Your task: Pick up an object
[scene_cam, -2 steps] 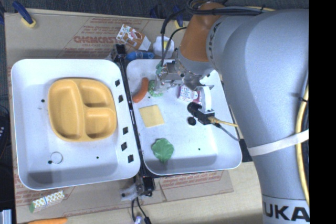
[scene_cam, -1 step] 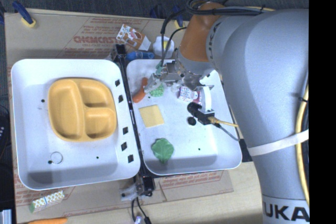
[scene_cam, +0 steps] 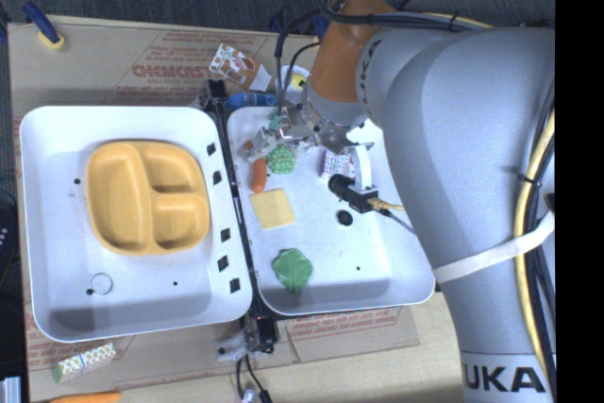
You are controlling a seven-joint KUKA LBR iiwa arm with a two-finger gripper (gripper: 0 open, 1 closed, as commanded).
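Grey arm point(scene_cam: 453, 156) overhangs the right bin point(scene_cam: 377, 283), its fingers point(scene_cam: 283, 129), grip unreadable, touching the green ball point(scene_cam: 281, 160).

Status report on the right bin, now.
Pincer low over right bin's far end, finger state unreadable. Green knobbly ball and carrot just beneath it. Cheese slice, green leaf lie apart, nearer.

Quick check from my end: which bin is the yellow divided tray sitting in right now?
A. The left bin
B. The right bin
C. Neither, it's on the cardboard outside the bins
A. The tray lies flat in the left bin, while the right bin holds the small items such as the cheese slice and the green piece.
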